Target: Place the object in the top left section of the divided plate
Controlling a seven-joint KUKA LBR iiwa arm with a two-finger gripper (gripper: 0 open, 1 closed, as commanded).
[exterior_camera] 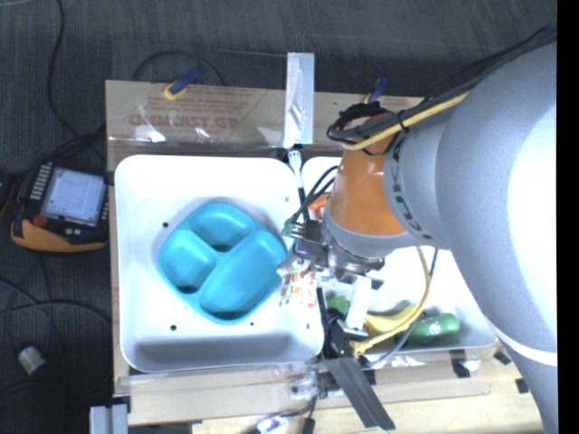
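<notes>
Hand (306,283) hangs low over the wall between the two bins; I cannot tell what it holds. Just left lies the blue divided plate (224,259) in the left bin (145,179), all sections bare. Banana (398,317) and a green thing (439,328) stay in the right bin, probably waiting for picking.
</notes>
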